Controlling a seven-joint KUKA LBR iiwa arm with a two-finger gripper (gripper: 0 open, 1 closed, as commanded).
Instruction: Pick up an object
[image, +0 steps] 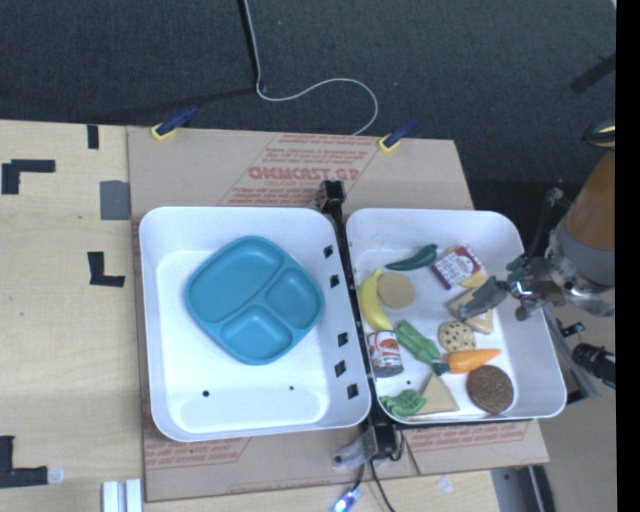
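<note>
Toy food pieces are lying crowded in the right bin (520, 245), and we are seeing the end effector (483, 297) reaching in over that bin's right side from the right. Whether it is apart or together we cannot tell, since it is small and blurred against the items below.

Just beneath it a yellowish piece (480, 322) and a chip cookie (456, 334) are lying, with an orange carrot (470, 359) and a round brown cookie (490, 388) nearer to us. Farther left we are finding a red packet (455, 267), a green pepper (412, 259), a tan disc (395, 291), a banana (373, 302), a small can (385, 352) and a leafy green piece (403, 403).

In the left bin (160, 300) a blue divided plate (254, 298) is resting alone. Both bins are sitting on cardboard (290, 165) on the counter (50, 300).
</note>
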